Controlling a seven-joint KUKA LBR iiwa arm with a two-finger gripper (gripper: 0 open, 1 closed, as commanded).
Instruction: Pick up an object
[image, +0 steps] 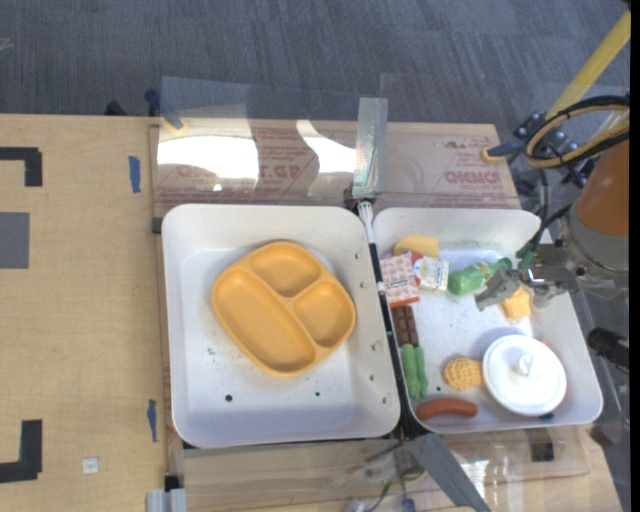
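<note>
White bins sit side by side. Right bin (585, 330): gripper (508, 283) low over toy food, just right of a green piece (466, 279), touching an orange piece (517, 305); its state is unclear. Left bin (185, 330) holds a yellow plate (283, 306).

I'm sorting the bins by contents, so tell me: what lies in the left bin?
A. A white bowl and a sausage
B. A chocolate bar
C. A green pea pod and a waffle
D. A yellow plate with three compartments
D: the yellow divided plate is what lies in the left bin; the white bowl, sausage and chocolate bar lie in the right bin.
</note>
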